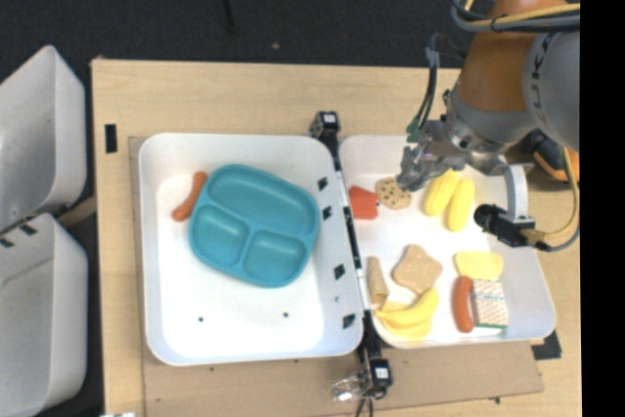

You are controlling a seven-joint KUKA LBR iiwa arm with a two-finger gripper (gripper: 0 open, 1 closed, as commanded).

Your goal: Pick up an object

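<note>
Everything here is placed from the cookie [394,194], a round tan biscuit with dark chips lying near the upper left of the right bin [532,308]. The jaws [418,169] hang just up and to the right of it, close above its edge, and whether they are spread or pressed together cannot be told, since the wrist hides them from this angle; nothing can be seen held. The cookie looks the likely target, and the chief risk is a miss: the tool appears set off toward the cookie's upper right rim, so a straight descent could catch only its edge and push it away. A flat, thin disc lying on the bin floor also gives little to grip, so it may slide out. Just left of the cookie sits an orange-red wedge [362,202], which could get shoved against the bin wall if the cookie is pushed that way. To the right of the cookie lie two yellow pieces [449,197], near enough to the arm that a sideways correction could knock them. Farther below the cookie are a slice of toast [417,270], a banana [413,312] and a sausage [462,304], well apart and unlikely to be disturbed. Far to the left of the cookie, in the other bin, a blue divided plate [254,225] stays out of play.
</note>
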